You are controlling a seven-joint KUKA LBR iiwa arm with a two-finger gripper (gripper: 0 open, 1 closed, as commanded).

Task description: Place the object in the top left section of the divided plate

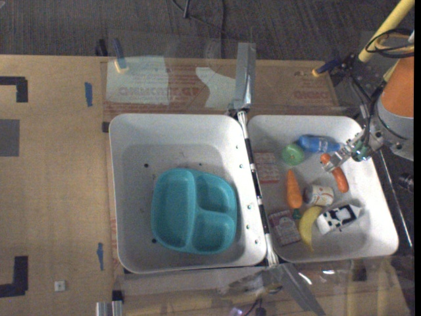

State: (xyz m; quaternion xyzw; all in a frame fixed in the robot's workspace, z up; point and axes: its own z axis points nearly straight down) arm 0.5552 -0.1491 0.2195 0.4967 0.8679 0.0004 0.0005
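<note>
A teal divided plate (194, 210) lies in the left bin (131, 143), with one long section on its left and two smaller sections on its right. My gripper (343, 157) hangs low over the right bin (381, 236), near that bin's right wall. Directly under and beside it is a small orange-red piece (340, 180), partly hidden by the gripper. I see nothing clearly held. A blue object (314, 142) and a green round one (293, 153) lie just to the left of the gripper.
The right bin also holds an orange carrot (293, 188), a small white cup (319, 194), a yellow banana (307, 226), a black-and-white toy (339, 217), a brown packet (285, 228) and a pale card (266, 166). A metal divider (253, 183) separates the bins.
</note>
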